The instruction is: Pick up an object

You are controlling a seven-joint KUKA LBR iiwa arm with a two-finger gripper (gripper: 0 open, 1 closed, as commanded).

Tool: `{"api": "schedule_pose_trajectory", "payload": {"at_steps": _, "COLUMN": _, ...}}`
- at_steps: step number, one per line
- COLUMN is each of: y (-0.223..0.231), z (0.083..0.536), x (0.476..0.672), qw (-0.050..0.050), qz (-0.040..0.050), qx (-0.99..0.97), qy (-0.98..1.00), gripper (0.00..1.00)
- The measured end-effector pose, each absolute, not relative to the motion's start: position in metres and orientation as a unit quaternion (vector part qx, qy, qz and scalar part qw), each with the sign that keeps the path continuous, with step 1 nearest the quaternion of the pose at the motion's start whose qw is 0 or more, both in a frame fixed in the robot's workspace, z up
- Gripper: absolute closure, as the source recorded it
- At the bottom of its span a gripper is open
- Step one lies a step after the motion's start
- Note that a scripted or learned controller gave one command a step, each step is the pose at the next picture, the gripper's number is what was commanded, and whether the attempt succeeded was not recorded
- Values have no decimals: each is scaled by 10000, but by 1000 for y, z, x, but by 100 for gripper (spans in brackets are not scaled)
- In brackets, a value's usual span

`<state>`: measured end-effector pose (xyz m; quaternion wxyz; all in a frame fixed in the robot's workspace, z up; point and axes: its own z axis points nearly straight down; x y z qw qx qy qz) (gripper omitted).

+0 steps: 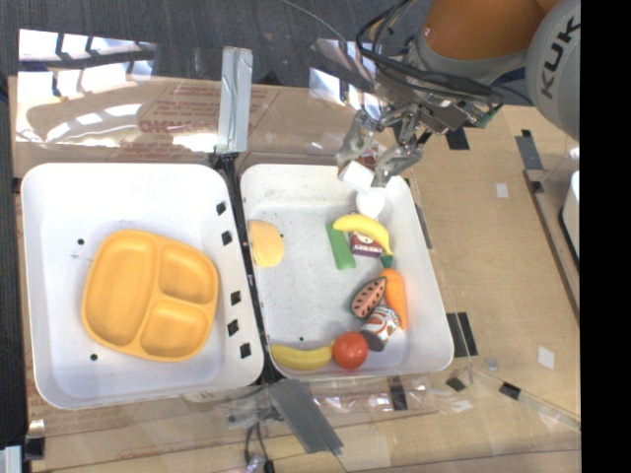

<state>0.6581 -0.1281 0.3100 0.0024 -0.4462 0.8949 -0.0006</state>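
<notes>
Claw [380, 161] hangs over the far edge of the right bin [296, 180], fingers spread apart w/ a small white block [353, 173] sitting between them, so it looks gripped, prob. lifted a bit off the bin floor. Can't tell for sure how firm the hold is. A second white piece [371, 202] lies just below, near the bin's far right corner, touching or nearly touching the block.

Task's thing = whatever gets picked; right now that's the white block in the claw, at the far edge of the right bin. My guess: pick is underway or just made, and a lift clear of the rim would settle it.

Rest of the right bin, going outward: a banana [363, 229] beside a green block [341, 247] mid-bin; a carrot [395, 295] along the right wall; a brown oval item [369, 297] next to it; a tomato [350, 350] and a second banana [301, 357] along the near edge; a pale yellow disc [265, 243] against the left wall. Items crowd the right and near sides, prob. just dumped loose for random grabs.

Left bin [59, 190] carries a yellow divided tray [150, 293], well apart from the claw. Both bins sit side by side on the bench [493, 264].
</notes>
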Motion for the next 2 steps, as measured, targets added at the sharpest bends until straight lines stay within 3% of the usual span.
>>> {"api": "schedule_pose_trajectory", "payload": {"at_steps": 1, "y": -144, "z": 272, "x": 657, "qw": -15, "qz": 24, "qx": -5267, "qy": 8500, "gripper": 100}}
{"api": "schedule_pose_trajectory", "payload": {"at_steps": 2, "y": -65, "z": 233, "x": 657, "qw": -13, "qz": 27, "qx": -4992, "qy": 8665, "gripper": 100}}
